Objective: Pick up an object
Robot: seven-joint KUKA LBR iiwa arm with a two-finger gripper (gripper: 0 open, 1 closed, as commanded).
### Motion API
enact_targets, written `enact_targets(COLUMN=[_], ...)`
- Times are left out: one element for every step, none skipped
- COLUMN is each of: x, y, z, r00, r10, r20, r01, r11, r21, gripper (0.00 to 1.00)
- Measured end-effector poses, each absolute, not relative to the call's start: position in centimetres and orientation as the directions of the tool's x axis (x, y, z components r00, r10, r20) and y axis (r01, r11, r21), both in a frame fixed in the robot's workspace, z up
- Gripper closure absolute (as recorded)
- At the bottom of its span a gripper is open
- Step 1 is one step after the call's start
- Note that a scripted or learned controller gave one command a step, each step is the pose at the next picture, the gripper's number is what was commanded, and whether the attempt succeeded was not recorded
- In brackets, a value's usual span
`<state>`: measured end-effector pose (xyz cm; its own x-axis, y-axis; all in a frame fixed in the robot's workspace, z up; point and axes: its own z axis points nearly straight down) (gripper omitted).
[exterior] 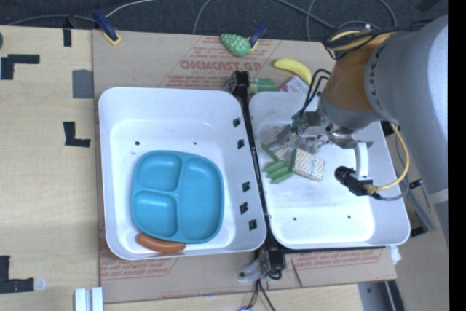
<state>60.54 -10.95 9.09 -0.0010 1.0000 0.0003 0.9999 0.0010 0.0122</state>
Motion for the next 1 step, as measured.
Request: enact_targets(x=[58.89], y=[-9.50], z=[8.63], r00=[-0.002], r10=[1.000], r20=[-0.001], r01=[1.000], r11=[0.002], r21=[0.005], gripper=[0.00])
